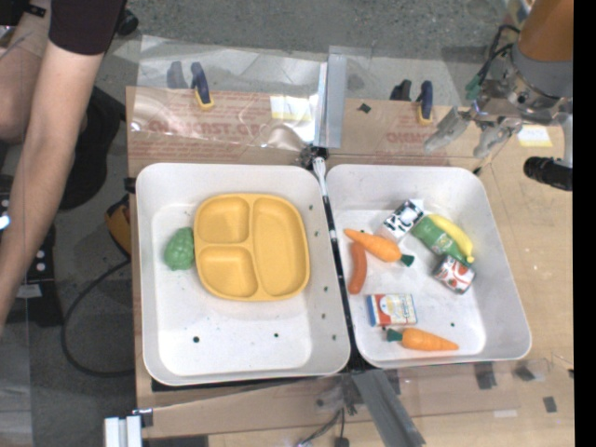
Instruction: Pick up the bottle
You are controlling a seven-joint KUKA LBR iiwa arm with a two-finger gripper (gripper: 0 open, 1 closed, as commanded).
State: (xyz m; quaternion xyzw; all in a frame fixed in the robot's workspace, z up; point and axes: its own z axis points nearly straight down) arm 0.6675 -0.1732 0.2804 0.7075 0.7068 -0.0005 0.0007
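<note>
Above the bench's far right corner, the gripper (475, 130) is hanging with its fingers spread apart, gripping nothing; below it, the right bin (503, 291) is holding the clutter; the green bottle (432, 233) is lying tilted on its side, touching a banana (453, 233) and a small can (453, 274); likely light, rigid and slippery, it is inviting a grasp across its narrow middle.

Slanted overhead view of both bins (149, 277)

bottle (432, 233) | green | lying tilted | right bin, touching banana (453, 234)
</note>
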